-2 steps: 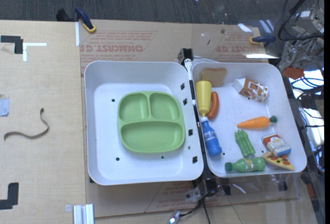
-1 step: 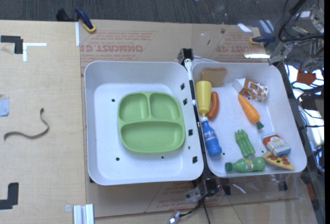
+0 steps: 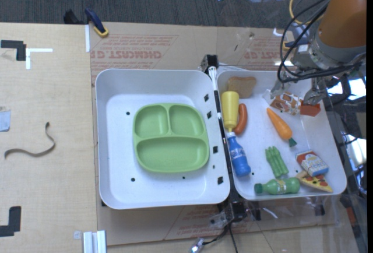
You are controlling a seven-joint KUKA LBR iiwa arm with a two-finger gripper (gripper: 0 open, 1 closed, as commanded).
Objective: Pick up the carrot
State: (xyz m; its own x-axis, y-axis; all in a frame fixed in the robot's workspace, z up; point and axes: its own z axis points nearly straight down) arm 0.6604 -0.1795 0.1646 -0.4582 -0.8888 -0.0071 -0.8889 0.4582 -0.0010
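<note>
1. The orange toy carrot with a green tip [image 3: 280, 123] lies on the floor of the right-hand shallow white plastic bin [image 3: 335, 147], slanting from upper left to lower right, with its green end pointing toward the near edge.
2. The claw [image 3: 312, 97] hangs over the far right part of that bin, up and to the right of the carrot and apart from it; nothing of the carrot sits between its parts.
3. Whether the claw is released or clenched I cannot tell, because dark cables and the grey wrist with its orange band [image 3: 347, 10] crowd that spot.
4. A small red and white toy packet [image 3: 287, 103] and a red block [image 3: 310, 109] lie just below the claw, near the carrot's thick end; contact with the claw is unclear.
5. Left of the carrot lie a yellow bottle [image 3: 229, 108], a red-orange sausage [image 3: 240, 118] and a blue bottle [image 3: 238, 155].
6. Nearer the front are a bundle of green beans [image 3: 276, 162], a green bottle [image 3: 278, 187], a printed carton [image 3: 312, 163] and a pizza slice [image 3: 315, 181].
7. The left white bin [image 3: 111, 147] holds a green 3-compartment plate [image 3: 171, 137].
8. The arm is cut off by the frame's right and top edges.
</note>
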